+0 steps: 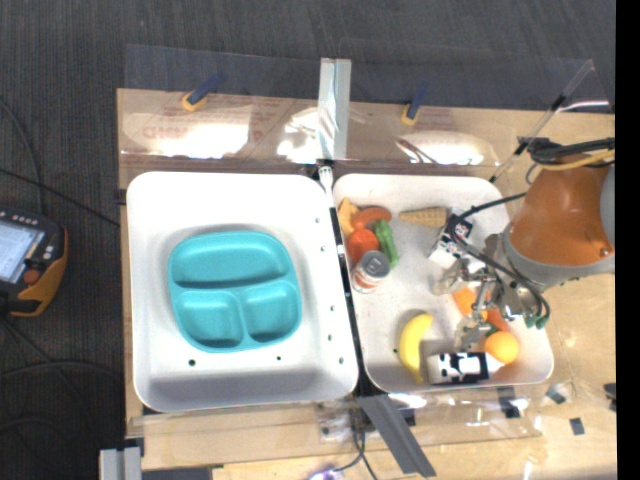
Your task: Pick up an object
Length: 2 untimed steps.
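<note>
**Arm bent low over the right bin's toys**

The left bin [150,298] carries a teal divided tray [236,288] at its centre. The arm [560,223] leans in over the right bin [400,193], wrist dropped toward its right side. The gripper [478,303] hangs above an orange piece [466,298]; whether the fingers are wide or narrow, I cannot tell. A banana [413,338] lies near the front edge, an orange ball [502,347] at the front right corner, a can [370,268] by the left wall.

Dark grey carpet [60,68] surrounds a wooden bench [580,368] — glare along its back edge.
</note>
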Available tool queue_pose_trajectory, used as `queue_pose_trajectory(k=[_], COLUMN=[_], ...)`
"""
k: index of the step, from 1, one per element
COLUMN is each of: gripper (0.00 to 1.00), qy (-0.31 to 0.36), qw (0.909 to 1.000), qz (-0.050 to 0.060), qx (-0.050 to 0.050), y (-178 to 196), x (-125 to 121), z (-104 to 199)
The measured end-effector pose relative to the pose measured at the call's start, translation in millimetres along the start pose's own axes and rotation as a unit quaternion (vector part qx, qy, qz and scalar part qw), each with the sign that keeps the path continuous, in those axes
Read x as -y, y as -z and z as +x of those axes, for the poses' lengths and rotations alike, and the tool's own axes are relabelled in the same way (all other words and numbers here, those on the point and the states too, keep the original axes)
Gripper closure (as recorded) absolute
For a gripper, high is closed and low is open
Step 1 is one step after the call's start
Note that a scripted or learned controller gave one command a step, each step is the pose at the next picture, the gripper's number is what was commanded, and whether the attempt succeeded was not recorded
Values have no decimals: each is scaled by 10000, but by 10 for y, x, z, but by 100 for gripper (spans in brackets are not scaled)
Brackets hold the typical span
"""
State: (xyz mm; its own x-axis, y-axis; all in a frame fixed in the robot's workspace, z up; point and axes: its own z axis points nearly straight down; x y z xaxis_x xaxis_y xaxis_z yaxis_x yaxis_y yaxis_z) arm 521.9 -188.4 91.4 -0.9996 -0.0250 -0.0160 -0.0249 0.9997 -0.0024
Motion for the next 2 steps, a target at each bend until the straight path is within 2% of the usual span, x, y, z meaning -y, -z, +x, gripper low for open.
queue_pose_trajectory(k=[1, 2], gripper=[100, 0], qy=[5, 6], qw=[10000, 10000], qz=[12, 12], qx=[5, 6], y=[101, 101], x=[-4, -4], z=[-12, -12])
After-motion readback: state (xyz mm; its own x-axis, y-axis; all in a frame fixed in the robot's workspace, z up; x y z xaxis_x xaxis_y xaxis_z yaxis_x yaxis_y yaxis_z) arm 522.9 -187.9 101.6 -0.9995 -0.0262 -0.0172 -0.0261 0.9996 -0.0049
